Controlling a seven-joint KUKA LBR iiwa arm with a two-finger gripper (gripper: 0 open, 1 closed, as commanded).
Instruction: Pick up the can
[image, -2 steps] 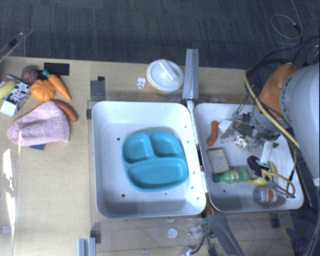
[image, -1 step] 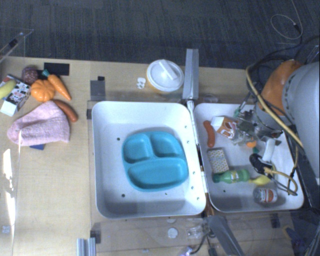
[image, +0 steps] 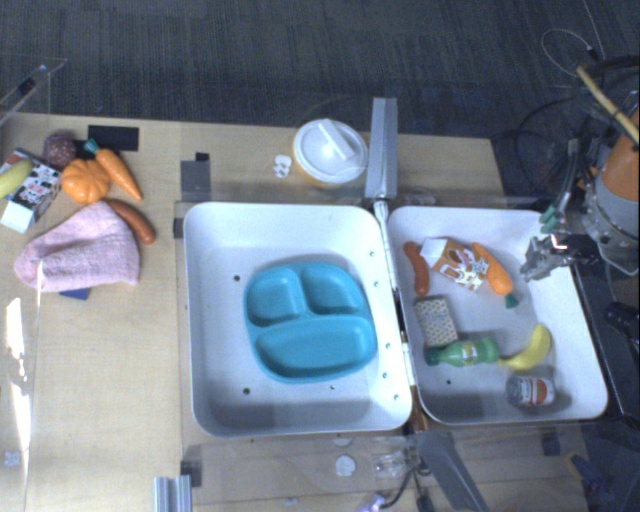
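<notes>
The can (image: 530, 391) lies on its side in the near right corner of the right bin (image: 590, 400). It is small, with a dark label and a silvery end. My gripper (image: 541, 258) hangs over the right bin's far right part, well beyond the can, with the banana (image: 533, 348) between them. Nothing shows in the gripper. The arm's orange band (image: 620, 170) is at the view's right edge.
The right bin also holds a green bottle (image: 462, 352), a grey sponge (image: 436, 320), a brown sausage (image: 414, 268) and an orange-white packet (image: 468, 265). A blue divided plate (image: 312, 318) sits in the left bin. A white bowl (image: 330, 150), a pink cloth (image: 80, 252) and toy vegetables (image: 95, 178) lie on the bench.
</notes>
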